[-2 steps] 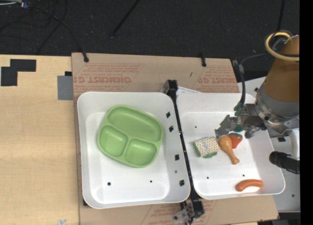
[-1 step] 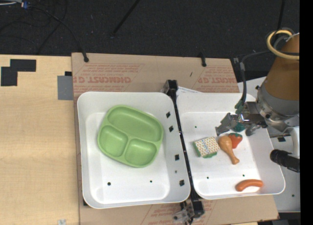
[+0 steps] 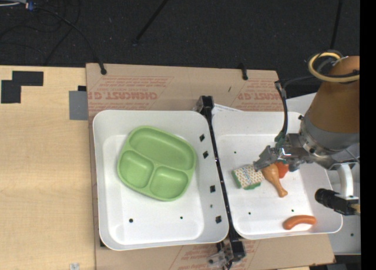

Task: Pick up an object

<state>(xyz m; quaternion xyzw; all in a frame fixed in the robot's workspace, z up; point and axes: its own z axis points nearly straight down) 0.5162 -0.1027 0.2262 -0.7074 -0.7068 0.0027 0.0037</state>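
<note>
Hovering over the right bin point(image 3: 247, 236), the gripper point(image 3: 271, 158) — grip state unclear — touches a tan drumstick point(image 3: 274, 179) beside a checkered sponge point(image 3: 247, 176).

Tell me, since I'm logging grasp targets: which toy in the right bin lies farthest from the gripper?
The orange sausage, alone near the bin's front edge; the sponge and drumstick lie by the gripper.

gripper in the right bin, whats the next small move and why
Probably a short descent onto the drumstick. The gripper sits low in the right bin, right at the drumstick's upper end, with the sponge just left of it. Nothing is visibly held between its fingers, so no lift yet.
</note>
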